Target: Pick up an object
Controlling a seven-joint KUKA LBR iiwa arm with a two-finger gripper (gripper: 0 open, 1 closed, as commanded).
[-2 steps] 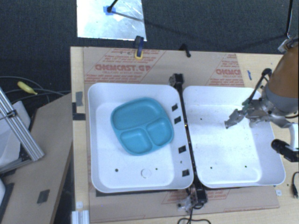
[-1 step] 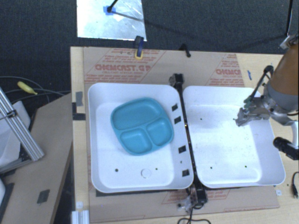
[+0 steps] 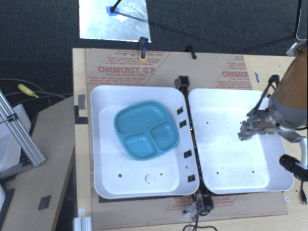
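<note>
The claw [image 3: 246,131] hangs over the right bin [image 3: 226,177], toward that bin's right side and about midway between its far and near walls, with its tip aimed left toward the divider between the bins. It is blurred and small, so whether it is wide or narrow cannot be told, and nothing can be seen caught in it. Behind it the grey arm [image 3: 288,114] with its orange band [image 3: 296,88] comes in from the right. Well apart from the claw, across the divider, a blue plate [image 3: 146,129] lies flat in the left bin [image 3: 103,143], a little above that bin's middle. The plate has three sections, the large one toward the far left and two smaller ones toward the near right. Its long axis runs from far left to near right.
</note>
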